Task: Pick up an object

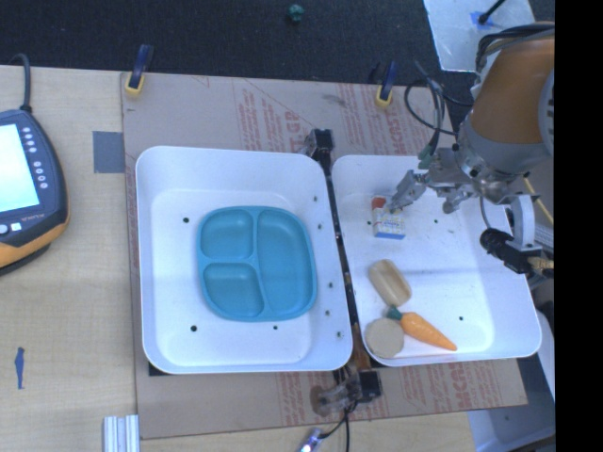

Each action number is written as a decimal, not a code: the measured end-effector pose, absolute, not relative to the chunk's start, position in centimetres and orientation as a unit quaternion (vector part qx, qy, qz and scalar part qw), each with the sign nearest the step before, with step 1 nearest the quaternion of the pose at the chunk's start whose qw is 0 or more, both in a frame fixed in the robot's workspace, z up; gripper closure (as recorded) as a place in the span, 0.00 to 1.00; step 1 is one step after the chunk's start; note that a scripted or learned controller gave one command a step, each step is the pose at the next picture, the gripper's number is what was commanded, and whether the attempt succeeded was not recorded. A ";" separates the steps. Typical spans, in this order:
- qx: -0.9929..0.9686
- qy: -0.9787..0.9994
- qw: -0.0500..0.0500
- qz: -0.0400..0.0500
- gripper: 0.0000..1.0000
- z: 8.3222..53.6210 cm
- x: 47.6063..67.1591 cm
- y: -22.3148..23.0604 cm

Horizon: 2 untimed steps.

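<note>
The small carton (388, 222), white with red and blue marks, lies in the upper left part of the right bin (490, 281), right of frame centre. It rests on the bin floor. The gripper (403, 199) sits just above and to the right of it; the fingertips come close to the carton's upper edge, and contact cannot be confirmed. Whether the fingers are open or closed cannot be told at this resolution, and the carton is not seen between them.

The arm (509, 92) enters from the upper right of the frame. Its orange band sits near the right edge, the grey wrist below it, and the tool slants down and to the left towards the carton. Black cables loop around the wrist.

Lower in the same bin, near its left wall, lie a tan bread roll (389, 282), a round tan disc (383, 338) and a carrot (429, 331). The carrot touches the disc and lies just below the roll.

The left bin (170, 337) holds a blue divided plate (256, 263), roughly centred and flat.

A control pendant (24, 186) rests at the left edge of the frame. Two clamps (138, 72) hold the brown board at its upper edge.
</note>
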<state>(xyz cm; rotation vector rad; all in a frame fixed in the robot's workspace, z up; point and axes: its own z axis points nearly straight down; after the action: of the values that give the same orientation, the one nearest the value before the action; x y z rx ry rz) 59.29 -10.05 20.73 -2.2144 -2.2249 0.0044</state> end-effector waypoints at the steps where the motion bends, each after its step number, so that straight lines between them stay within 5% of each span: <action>1: -0.706 -0.709 -0.001 0.000 0.00 9.3 52.7 -12.3; 2: -0.704 -0.710 0.000 -0.001 1.00 10.5 52.9 -12.3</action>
<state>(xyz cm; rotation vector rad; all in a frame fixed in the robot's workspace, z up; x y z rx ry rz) 52.91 -12.25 10.53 -2.2106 -2.2315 -0.0020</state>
